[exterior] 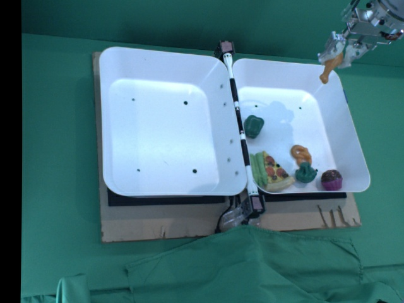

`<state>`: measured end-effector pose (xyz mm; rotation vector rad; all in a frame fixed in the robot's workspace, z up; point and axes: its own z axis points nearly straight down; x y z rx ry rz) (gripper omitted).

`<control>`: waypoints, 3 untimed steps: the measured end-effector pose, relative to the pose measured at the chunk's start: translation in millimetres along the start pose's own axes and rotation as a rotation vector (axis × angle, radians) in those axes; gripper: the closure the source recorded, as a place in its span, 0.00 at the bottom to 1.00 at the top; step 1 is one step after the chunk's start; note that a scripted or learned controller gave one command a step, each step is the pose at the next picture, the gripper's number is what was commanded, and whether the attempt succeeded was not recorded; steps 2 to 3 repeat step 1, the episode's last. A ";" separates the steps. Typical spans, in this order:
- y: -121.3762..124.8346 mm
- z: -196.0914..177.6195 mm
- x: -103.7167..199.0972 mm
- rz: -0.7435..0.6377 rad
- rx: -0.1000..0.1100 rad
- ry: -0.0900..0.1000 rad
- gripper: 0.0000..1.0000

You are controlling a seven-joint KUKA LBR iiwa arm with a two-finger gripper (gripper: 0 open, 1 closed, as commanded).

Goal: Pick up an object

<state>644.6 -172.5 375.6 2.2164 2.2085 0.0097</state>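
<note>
At two o'clock, a small orange piece (328, 68) is held pinched in the closed gripper (332, 54), lifted above the right bin (353, 137), evidently picked.

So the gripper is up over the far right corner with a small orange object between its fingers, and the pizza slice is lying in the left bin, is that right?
Not quite: the camera view shows the pizza slice in the right bin, near its front edge. The rest holds: the gripper is above the far right corner with a small orange object between its fingers.
</note>
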 end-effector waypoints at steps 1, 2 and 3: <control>-0.9 4.1 0.1 0.001 0.008 0.001 0.00; -0.9 4.1 0.1 0.001 0.008 0.001 0.00; -0.9 4.1 0.1 0.001 0.008 0.001 0.00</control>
